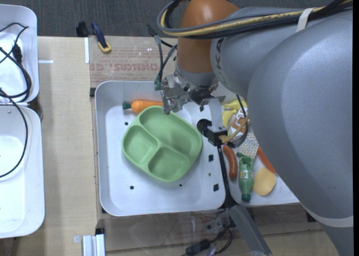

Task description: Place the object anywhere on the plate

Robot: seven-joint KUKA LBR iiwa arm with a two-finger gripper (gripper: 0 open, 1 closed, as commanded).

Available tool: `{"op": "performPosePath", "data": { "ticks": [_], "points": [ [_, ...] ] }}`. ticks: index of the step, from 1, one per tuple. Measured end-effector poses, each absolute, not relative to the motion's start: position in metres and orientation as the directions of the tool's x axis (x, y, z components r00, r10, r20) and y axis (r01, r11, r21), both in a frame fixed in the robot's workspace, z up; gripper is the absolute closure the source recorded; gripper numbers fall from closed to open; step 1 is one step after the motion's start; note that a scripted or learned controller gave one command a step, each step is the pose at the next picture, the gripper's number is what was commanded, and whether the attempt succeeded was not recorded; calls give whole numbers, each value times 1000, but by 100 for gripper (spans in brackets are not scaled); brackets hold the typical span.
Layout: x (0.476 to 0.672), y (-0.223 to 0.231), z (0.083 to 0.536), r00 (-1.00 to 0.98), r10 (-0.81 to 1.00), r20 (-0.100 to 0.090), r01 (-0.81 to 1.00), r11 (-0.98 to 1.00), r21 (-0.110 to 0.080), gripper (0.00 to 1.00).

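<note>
A green divided plate (128, 145) lies tilted in the white bin (112, 187) at the middle of the camera view. An orange toy carrot (143, 105) rests on the bin floor just beyond the plate's far-left rim. My gripper (168, 105) hangs below the orange wrist band, over the plate's far rim, right beside the carrot's thick end. I see nothing clearly held in it. The plate's three compartments are bare.
The neighbouring bin to the right holds a toy sausage (230, 161), a green bottle (245, 174), a yellow piece (265, 182) and more yellow toys (230, 118), partly under the arm. White basins with black cables (14, 70) stand at the far left.
</note>
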State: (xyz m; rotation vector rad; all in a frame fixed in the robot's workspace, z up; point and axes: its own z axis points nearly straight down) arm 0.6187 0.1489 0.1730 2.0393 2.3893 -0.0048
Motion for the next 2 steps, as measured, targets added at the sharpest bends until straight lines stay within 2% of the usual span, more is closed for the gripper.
{"op": "performPosePath", "data": {
  "ticks": [1,2],
  "points": [
    [600,146,105,-182,983,-2,983,182,-4,100],
    [550,55,190,-261,965,-2,965,261,-4,100]
  ]
}}
